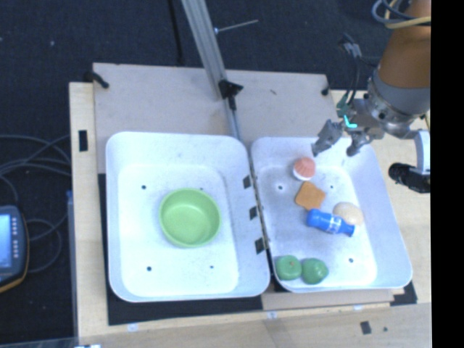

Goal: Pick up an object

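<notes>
The right bin (pixel 377 194) holds a red-and-white ball (pixel 304 167), an orange block (pixel 310 195), a blue cylinder (pixel 330 222), a beige egg-shaped piece (pixel 349 212) and two green round objects (pixel 301 269). My gripper (pixel 339 143) hangs open above the bin's back edge, up and to the right of the ball. Its two dark fingers (pixel 323 139) stand spread apart, with nothing between them.
A green bowl (pixel 190 217) rests in the left bin (pixel 130 194). A slanted metal post (pixel 206 42) rises behind the bins. A handheld pendant (pixel 11 245) lies off the bench's left side.
</notes>
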Tool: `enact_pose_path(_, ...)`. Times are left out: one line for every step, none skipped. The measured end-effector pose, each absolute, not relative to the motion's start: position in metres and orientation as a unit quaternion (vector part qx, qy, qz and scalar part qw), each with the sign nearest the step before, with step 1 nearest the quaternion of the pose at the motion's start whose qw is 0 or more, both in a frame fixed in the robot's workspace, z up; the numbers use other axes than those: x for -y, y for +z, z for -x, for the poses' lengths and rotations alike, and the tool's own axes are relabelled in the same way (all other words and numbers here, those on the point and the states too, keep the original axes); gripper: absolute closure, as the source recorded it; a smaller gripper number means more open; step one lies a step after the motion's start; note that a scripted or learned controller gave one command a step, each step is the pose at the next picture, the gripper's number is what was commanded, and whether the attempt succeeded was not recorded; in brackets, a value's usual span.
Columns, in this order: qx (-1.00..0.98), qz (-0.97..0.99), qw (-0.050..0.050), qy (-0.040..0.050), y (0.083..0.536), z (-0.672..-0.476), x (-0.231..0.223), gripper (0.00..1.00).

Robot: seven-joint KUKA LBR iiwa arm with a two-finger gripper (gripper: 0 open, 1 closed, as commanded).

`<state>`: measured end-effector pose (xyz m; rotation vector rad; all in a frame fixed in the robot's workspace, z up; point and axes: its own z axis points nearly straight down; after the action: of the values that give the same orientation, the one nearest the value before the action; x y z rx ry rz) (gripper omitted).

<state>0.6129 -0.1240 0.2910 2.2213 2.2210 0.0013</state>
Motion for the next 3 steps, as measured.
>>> enact_pose_path(-0.707,-0.707,0.000,0.0004,0.291,-0.613,0.124,0.00)
enact_pose_path(-0.707,-0.707,-0.002,-0.0015,0.232,-0.609,0.117,0.00)
enact_pose_path(-0.707,-0.708,-0.001,-0.0013,0.186,-0.615,0.122,0.00)
